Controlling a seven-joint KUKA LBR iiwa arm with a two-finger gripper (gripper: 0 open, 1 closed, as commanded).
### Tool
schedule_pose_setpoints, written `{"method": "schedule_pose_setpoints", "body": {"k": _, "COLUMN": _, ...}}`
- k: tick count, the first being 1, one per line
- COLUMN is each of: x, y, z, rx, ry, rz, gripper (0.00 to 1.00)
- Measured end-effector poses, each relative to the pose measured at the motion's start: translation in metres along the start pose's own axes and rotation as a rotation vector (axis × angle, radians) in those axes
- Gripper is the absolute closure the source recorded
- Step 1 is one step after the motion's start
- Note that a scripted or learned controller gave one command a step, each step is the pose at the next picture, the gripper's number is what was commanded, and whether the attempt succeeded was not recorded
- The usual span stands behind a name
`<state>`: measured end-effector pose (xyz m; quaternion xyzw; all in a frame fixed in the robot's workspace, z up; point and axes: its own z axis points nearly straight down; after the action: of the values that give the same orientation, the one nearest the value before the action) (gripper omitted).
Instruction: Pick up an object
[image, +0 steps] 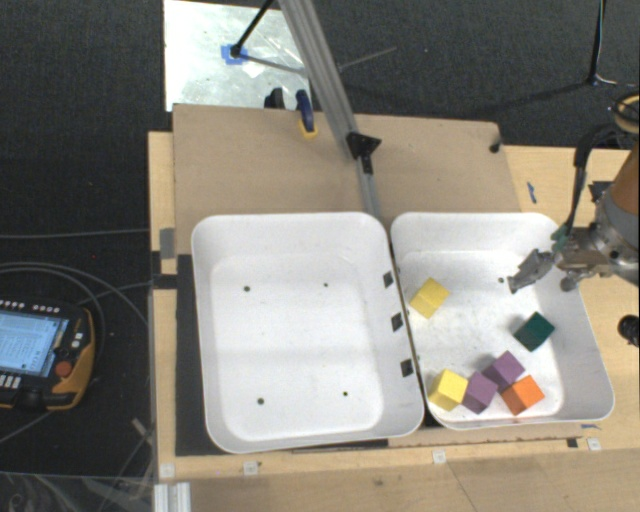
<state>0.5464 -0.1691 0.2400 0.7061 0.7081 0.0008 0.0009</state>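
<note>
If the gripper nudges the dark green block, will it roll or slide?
The dark green block looks flat-faced and cube-like, so it would probably slide, not roll. It seems rigid and light. Standing apart from the other blocks, it should shift freely on the smooth white bin.

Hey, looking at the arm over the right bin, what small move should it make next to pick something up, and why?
Probably ease the gripper toward the near side and down onto the dark green block. That block is the closest to it and sits apart from the others, while the purple, orange and yellow blocks cluster together near the right bin front wall.

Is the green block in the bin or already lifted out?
In: the green block lies on the right bin's floor, apart from the gripper.
</note>
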Motion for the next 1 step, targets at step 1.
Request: {"method": "schedule_pose_setpoints", "body": {"k": 1, "x": 0.0956, "y": -0.0003, "z": -0.0451, "rx": -0.005, "ry": 0.003, "rz": -0.012, "gripper": 0.0}}
